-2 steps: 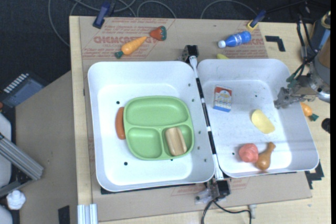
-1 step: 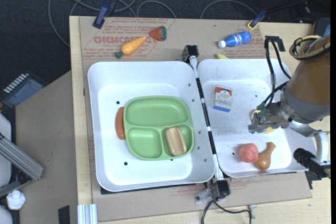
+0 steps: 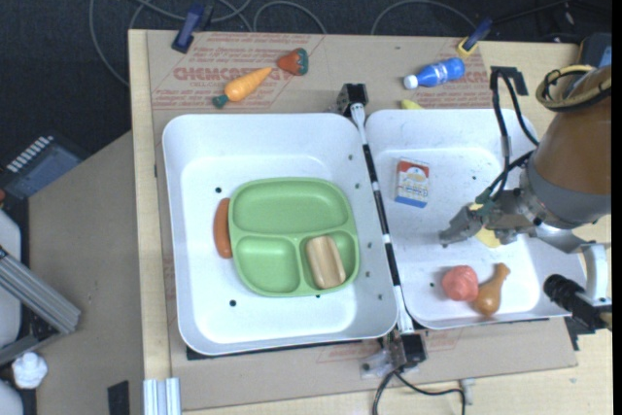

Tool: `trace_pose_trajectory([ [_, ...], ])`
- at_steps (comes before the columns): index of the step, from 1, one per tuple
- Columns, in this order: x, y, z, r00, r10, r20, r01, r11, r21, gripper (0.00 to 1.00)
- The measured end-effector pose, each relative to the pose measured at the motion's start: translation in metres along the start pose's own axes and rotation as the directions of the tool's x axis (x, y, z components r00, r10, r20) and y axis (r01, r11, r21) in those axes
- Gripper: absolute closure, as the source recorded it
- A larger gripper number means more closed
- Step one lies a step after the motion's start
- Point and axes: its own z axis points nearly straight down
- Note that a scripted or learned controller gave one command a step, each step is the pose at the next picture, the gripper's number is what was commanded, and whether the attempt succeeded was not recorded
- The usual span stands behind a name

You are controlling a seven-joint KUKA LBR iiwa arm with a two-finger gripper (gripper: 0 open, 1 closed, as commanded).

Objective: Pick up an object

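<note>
The pink ball [image 3: 461, 283] lay on the floor of the right bin [image 3: 442, 136], close to its near edge, and it was the thing nearest my claw [image 3: 466, 227]. It sat just below and a shade left of my fingertips, apart from them, with bare white floor between. Right beside it, toward the bin's near right corner, lay the tan drumstick [image 3: 492, 292], tilted, its thick end almost touching the ball. Up the bin from my claw, near the left wall, the small white carton [image 3: 413, 183] with its red and blue print lay flat, well apart from the ball.

My claw hung over the middle of that bin, reaching in from its right side, dark fingers pointing left and downward. Whether they stood wide or narrow I could not tell; nothing showed between them.

In the left bin [image 3: 194, 151] a green divided tray [image 3: 292, 204] sat near the centre, with a bread-coloured roll [image 3: 326, 261] in its near right compartment and an orange sausage [image 3: 223, 227] touching the tray's left edge on the bin floor.

On the bench [image 3: 151, 209] beyond the bins lay a toy carrot [image 3: 246, 85], a strawberry [image 3: 293, 62] just right of it, and a blue-and-white bottle [image 3: 436, 73] behind the right bin.
</note>
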Motion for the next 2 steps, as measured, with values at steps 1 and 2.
trace_pose_trajectory([
  [1, -0.012, 0.0, -0.032, 1.0, 0.0, 0.002, 0.0, 1.0, -0.002, 0.0],
  [2, -0.064, 0.057, -0.079, 1.0, 0.0, 0.003, 0.0, 1.0, -0.004, 0.0],
])
